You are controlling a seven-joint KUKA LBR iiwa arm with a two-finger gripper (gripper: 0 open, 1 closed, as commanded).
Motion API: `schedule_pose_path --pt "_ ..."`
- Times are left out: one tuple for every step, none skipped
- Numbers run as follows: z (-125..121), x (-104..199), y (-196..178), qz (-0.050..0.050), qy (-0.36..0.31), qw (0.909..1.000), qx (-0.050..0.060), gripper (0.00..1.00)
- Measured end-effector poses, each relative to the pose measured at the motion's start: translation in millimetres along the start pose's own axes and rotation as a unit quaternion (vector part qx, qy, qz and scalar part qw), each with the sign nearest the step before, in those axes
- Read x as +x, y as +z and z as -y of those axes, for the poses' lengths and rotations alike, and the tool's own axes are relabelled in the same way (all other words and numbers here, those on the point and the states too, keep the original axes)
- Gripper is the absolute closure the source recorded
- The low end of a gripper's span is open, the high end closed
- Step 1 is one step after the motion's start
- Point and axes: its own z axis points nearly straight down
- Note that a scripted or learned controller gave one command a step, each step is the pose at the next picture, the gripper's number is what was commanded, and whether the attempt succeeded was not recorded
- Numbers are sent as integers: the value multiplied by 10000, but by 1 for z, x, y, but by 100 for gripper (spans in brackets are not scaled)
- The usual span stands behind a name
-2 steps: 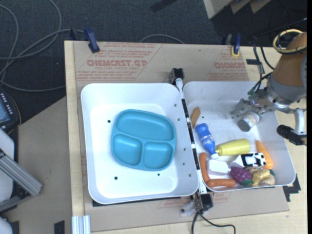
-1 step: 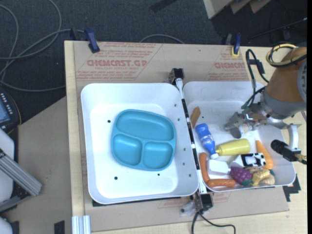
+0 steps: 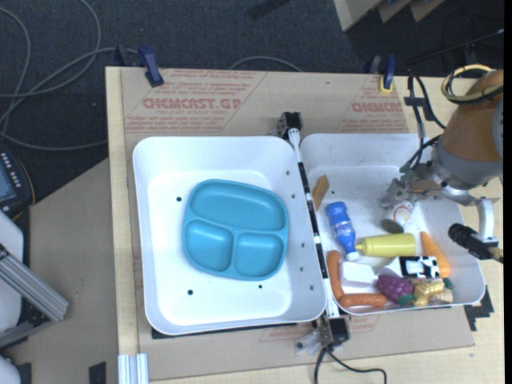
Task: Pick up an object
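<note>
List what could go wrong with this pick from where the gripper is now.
1. The toys in the right bin lie packed together: the yellow bottle touches the blue bottle and the purple grapes, so a grasp may catch two or knock neighbours aside.
2. The gripper sits low over a small round item near bare floor, apart from the pile; closing there may catch nothing.

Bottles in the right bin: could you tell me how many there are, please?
2. The blue bottle lies near the bin's left wall; the yellow bottle lies on its side just right of it, above the toy pile. Others may be hidden in that pile.
</note>
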Motion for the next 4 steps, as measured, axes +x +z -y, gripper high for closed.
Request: schedule_pose_path --pt "56 23 -81 -19 -2 10000 41 100" --pt "54 22 -77 -15 -4 10000 46 0" --pt "15 88 -35 -28 -40 10000 52 0" --pt "10 86 -8 21 3 10000 -35 0"
